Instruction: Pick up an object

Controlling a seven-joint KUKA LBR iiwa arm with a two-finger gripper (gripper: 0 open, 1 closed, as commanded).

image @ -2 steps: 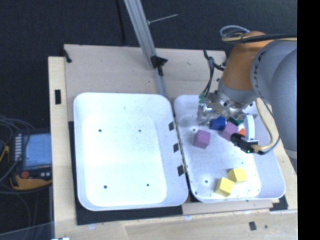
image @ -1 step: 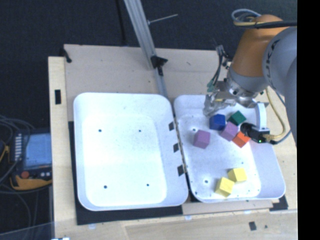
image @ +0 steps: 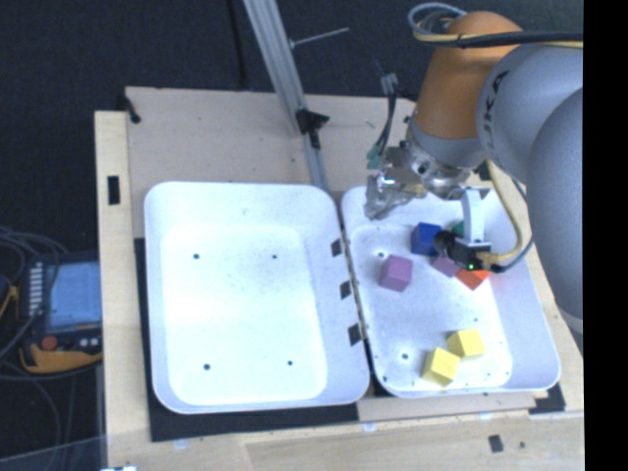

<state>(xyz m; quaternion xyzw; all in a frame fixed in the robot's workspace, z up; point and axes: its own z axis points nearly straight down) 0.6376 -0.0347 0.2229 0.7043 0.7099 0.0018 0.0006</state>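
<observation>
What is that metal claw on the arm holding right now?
Nothing that can be seen: the grey two-finger gripper hangs above the right white bin's far corner, with no block between its fingers.

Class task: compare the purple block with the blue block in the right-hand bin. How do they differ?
The purple block is pale purple; the blue block is deep blue. The purple block lies out in open floor; the blue block sits further back, close under the arm's wrist. Both are small cubes of similar size in the right bin.

red block (image: 474, 280) partly hidden by cabling, arm (image: 530, 96) cropped at right
</observation>
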